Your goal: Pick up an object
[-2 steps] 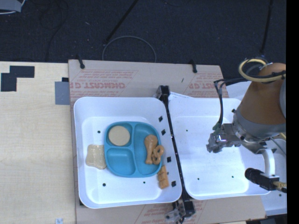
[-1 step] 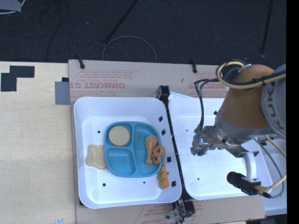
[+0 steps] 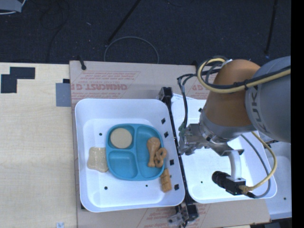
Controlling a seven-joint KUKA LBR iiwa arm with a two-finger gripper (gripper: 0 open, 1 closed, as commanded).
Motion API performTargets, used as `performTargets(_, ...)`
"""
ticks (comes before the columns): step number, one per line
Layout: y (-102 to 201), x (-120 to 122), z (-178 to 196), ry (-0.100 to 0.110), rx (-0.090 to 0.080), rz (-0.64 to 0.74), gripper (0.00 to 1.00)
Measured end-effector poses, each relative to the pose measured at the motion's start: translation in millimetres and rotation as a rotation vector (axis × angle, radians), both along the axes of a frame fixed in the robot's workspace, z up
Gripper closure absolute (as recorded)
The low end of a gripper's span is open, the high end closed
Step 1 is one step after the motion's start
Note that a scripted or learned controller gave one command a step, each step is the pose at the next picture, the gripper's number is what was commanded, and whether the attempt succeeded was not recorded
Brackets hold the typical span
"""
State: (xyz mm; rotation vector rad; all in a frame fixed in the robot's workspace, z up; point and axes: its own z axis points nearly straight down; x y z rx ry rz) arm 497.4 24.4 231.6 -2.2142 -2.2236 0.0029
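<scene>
- Camera view: the arm [image 3: 237, 99] reaches in from the right and bends down over the right bin [image 3: 204, 194], its orange band toward the camera.
- The gripper [image 3: 190, 144] hangs near the wall between the two bins; whether it is open or closed cannot be told.
- In the left bin [image 3: 90, 113] a blue divided tray [image 3: 124, 165] holds a round tan disc [image 3: 120, 137] and a brown pretzel-like piece [image 3: 156, 152], long axis running top to bottom.
- A pale chunk [image 3: 97, 159] touches the tray's left edge; a small brown piece [image 3: 166, 180] lies at its lower right corner.
</scene>
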Motion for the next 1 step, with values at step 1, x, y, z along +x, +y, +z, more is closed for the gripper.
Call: performTargets(1, 53.6, 6.3, -11.9, 0.001, 0.0, 0.0, 1.0)
